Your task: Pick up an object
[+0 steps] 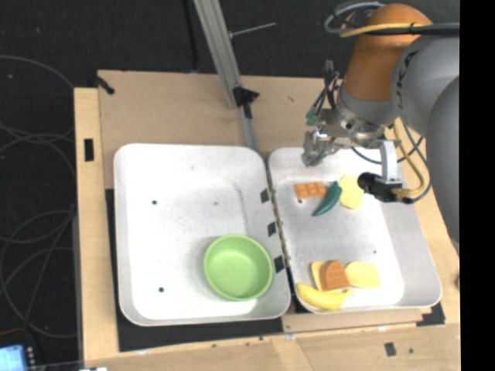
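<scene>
My gripper [313,154] hangs over the far left corner of the right bin [402,253], with nothing seen between its fingers. Just in front of it lie an orange waffle-like block [309,191], a green pepper [329,199] and a pale yellow piece [352,193]. At the near edge of the same bin sit a yellow banana [321,297], a brown-orange block [334,275] and a yellow piece [363,274]. A green bowl [237,266] stands in the left bin [170,199], near its front right corner.
A slanted metal pole [220,52] rises behind the bins, ending at a black clamp near their dividing edge. Cables loop at the wrist on the right side. The wooden bench [155,107] surrounds both bins.
</scene>
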Motion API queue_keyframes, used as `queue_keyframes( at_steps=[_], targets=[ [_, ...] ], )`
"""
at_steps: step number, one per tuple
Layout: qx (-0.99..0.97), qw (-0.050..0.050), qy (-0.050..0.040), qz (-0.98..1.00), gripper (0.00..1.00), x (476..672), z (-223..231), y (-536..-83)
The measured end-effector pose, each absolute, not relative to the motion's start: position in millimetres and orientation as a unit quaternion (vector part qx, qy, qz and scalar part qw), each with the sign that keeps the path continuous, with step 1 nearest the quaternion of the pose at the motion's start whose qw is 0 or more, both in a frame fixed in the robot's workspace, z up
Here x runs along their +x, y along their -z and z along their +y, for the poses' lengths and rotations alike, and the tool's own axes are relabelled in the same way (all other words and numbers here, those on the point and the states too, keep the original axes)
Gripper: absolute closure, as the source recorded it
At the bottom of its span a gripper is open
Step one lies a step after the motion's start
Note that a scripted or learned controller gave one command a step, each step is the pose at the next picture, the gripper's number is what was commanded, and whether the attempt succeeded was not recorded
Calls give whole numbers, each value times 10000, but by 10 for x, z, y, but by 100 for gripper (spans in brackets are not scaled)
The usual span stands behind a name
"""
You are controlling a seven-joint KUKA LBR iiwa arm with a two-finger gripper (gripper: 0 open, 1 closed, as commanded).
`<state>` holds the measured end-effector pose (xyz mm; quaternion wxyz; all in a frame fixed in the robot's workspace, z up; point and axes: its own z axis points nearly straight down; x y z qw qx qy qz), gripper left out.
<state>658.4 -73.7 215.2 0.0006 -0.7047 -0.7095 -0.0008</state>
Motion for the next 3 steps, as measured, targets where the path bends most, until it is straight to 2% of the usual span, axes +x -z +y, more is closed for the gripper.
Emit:
queue_keyframes(
  at_steps=[1, 3],
  targets=[
    [-7042, 10, 8, -7100, 100, 6510, -118, -2172],
    [-7055, 5, 9, -7087, 100, 6300, 838, -2457]
  ],
)
